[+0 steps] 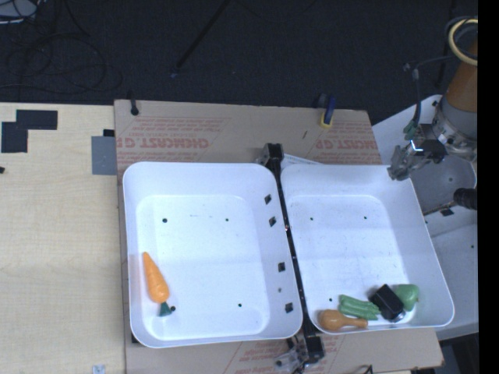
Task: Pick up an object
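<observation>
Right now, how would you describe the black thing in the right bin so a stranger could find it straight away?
Look at the right bin of the two white bins, then at its near right corner, where a few small things lie bunched. The black block sits among them, between the green bean pod and a green lump, with an orange pear-shaped toy nearby. It is the only dark, boxy thing there.

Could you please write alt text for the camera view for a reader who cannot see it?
The arm's tool hangs beyond the right bin's far right corner. A toy carrot lies in the left bin; several small toys cluster in the right bin's near corner.
</observation>
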You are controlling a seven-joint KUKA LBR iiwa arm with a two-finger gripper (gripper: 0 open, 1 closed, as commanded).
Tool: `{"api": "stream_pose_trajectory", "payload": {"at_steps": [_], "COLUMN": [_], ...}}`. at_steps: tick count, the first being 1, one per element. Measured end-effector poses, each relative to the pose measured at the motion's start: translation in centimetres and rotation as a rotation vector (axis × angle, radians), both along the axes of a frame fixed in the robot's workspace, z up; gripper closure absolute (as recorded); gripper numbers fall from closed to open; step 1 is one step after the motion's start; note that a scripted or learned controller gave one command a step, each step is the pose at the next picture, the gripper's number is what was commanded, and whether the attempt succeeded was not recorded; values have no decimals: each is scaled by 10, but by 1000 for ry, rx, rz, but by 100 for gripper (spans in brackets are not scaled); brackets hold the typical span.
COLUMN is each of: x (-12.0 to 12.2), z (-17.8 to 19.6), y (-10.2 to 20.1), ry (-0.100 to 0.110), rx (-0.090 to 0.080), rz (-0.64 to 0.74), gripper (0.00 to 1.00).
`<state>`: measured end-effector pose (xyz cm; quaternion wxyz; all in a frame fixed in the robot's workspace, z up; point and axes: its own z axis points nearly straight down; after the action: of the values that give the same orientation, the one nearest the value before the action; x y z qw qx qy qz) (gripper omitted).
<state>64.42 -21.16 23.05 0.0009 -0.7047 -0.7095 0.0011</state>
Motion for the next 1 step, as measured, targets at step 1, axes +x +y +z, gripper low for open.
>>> {"api": "stream_pose_trajectory", "payload": {"at_steps": [1], "x": [-36], "z": [92], "y": [-3], "ry": [-9], "rx": [-2], "rz": [-10], "gripper": [100]}}
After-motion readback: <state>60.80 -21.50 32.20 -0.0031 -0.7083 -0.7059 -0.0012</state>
